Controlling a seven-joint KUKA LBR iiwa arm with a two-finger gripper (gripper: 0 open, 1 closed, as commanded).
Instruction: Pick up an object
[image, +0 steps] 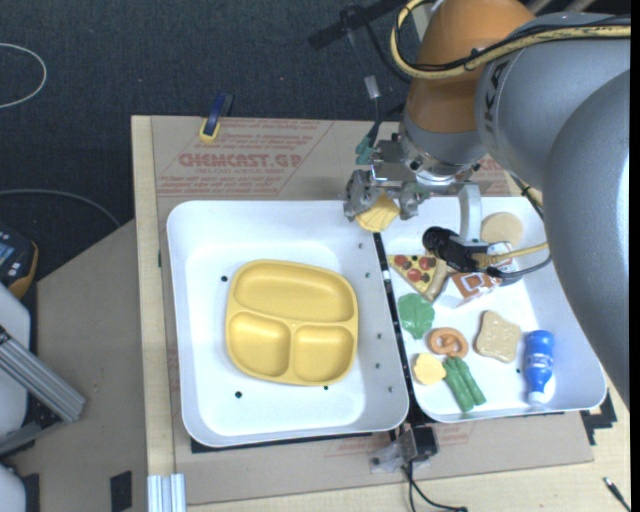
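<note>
arm (560, 150) loomed nearest | gripper (380, 210) clamped on yellow piece (379, 215) | above bins' divider (385, 290) | yellow tray (290, 322) in left bin (195, 330)

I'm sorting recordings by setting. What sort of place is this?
Probably a robotics lab test bench, not a kitchen: a grey arm with its gripper over two white bins, toy food such as a pizza slice beside a yellow divided tray, loose cables around.

End effector (379, 207) hangs low, arm reaching from right.
</note>
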